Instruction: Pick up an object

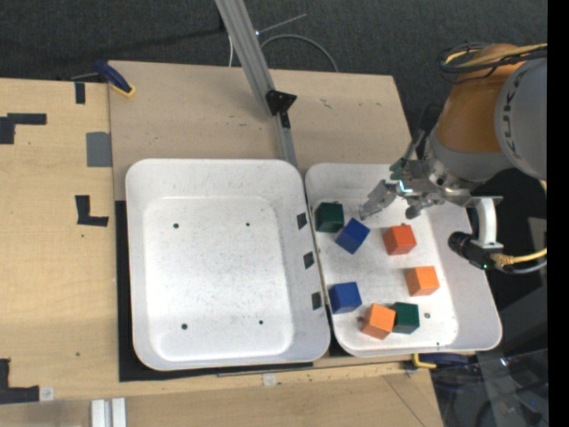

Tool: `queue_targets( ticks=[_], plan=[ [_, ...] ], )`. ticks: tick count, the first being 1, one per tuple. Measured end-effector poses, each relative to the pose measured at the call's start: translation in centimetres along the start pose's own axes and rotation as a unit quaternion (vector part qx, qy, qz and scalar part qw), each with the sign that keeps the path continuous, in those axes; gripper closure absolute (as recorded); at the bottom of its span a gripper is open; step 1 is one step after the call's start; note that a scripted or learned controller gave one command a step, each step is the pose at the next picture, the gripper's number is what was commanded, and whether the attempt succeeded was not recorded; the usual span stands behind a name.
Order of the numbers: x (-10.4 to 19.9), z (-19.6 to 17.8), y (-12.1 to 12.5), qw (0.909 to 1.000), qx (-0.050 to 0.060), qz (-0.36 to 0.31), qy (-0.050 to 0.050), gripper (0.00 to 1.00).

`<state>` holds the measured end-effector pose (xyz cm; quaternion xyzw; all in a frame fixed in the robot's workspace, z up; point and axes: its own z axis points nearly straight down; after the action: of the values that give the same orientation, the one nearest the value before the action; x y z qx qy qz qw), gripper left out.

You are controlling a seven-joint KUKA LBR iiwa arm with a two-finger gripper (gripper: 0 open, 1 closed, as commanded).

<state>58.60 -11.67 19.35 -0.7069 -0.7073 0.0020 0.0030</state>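
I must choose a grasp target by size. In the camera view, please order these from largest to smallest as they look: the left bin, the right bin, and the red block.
1. left bin, clearly the largest.
2. right bin, visibly smaller, though the arm covers part of its far edge.
3. red block, by far the smallest.

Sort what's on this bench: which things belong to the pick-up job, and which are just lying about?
Belongs to the job:
- gripper, above the right bin
- blocks in that bin: two blue, two dark green, three orange

Just lying about:
- left bin
- metal pole
- blue and yellow clamp
- grey tape patch
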Motion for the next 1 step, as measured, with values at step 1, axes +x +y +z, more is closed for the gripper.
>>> queue_targets(
  ticks=[1],
  plan=[
    [-0.01, -0.29, 0.11, 1.0000, -0.003, -0.001, 0.000, 0.00]
  ],
)
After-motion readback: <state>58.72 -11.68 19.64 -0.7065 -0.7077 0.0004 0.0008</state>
